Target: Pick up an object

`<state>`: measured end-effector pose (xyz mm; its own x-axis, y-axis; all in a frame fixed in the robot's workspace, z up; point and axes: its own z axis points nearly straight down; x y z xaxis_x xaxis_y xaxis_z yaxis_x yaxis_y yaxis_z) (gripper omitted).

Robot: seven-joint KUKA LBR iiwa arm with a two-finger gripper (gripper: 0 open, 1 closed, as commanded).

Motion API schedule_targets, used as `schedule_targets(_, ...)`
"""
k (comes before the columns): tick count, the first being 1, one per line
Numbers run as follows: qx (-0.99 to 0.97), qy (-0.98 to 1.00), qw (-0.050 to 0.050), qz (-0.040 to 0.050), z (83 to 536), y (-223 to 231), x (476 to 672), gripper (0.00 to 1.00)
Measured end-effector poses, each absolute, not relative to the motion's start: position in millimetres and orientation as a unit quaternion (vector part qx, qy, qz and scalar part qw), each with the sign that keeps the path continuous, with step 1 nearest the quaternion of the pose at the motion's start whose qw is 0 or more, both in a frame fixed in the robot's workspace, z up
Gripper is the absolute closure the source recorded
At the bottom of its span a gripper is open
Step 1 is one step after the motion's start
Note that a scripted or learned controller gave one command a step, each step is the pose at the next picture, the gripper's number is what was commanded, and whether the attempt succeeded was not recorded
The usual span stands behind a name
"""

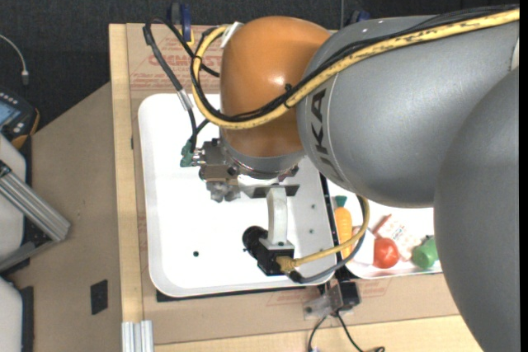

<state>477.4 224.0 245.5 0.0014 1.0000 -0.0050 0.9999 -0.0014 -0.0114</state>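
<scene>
In the near part of the scene, to the right of the hand (224,181), a red toy fruit (385,252) and a green toy (425,254) are seen close together in the right bin (363,269). To the left of the hand and just as near, a small dark speck (195,253) is seen on the floor of the left bin (165,202). A little farther back, an orange carrot-shaped toy (342,221) lies by the right bin's left side, its long axis running from near to far. Of the three toys it is the closest to the hand.

The hand is held low over the left bin, pointed downward under the orange band (260,86) of the arm (396,111). Whether it is wide or narrow cannot be told, and nothing is seen held in it. A move to the right, across to the other bin, is judged to be needed.
</scene>
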Motion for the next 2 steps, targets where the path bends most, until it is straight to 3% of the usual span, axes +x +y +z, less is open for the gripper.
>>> schedule_targets(2, -0.708, -0.706, -0.001, -0.0001, 153.0, 221.5, 572.6, 1.00)
